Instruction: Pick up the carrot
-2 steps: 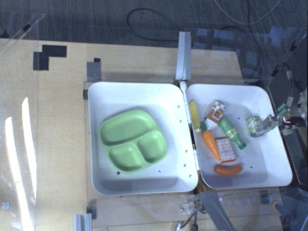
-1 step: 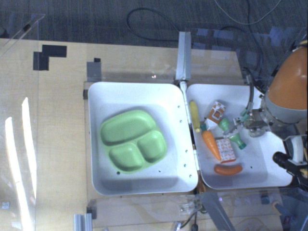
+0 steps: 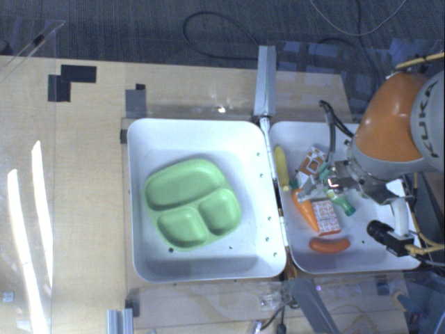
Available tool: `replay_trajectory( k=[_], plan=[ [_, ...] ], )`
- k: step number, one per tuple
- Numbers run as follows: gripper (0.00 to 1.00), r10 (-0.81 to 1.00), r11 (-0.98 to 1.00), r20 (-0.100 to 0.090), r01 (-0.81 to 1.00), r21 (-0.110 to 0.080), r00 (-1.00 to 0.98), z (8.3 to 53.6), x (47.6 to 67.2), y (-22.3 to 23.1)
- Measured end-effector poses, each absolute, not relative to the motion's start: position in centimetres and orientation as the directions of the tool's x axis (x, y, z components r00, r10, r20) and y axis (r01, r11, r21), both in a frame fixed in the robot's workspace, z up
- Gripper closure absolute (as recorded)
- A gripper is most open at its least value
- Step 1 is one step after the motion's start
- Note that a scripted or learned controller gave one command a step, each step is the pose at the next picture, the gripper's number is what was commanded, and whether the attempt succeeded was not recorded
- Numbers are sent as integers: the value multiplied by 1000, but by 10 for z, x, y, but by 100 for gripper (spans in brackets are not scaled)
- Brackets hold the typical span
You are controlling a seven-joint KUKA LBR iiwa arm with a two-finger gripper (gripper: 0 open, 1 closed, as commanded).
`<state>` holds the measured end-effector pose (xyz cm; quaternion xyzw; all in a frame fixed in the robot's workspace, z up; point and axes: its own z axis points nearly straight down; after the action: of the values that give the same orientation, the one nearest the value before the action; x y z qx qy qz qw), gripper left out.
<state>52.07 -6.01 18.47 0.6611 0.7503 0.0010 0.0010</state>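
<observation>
1. The left bin (image 3: 139,207) held a green divided plate (image 3: 193,203), which lay flat near its middle and had no part in the task.
2. In the right bin (image 3: 299,256), a yellow corn cob (image 3: 281,167) lay along the left wall, close to the divider.
3. The carrot (image 3: 305,211) lay just right of the cob, crowded against a red-patterned packet (image 3: 326,216), with a sausage (image 3: 329,245) below them. I judged this crowding would make a clean grasp difficult.
4. The claw (image 3: 334,184) hung low over the clutter, a little up and right of the carrot, probably to approach it. Whether it was apart or together, I cannot tell.
</observation>
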Motion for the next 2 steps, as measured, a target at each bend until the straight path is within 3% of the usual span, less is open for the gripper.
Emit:
replay_trajectory(
  k=[1,2],
  plan=[
    [0,958,286,-8,958,14,-286,90,521,-89],
    [100,957,290,-10,957,26,-290,104,525,-87]
  ],
)
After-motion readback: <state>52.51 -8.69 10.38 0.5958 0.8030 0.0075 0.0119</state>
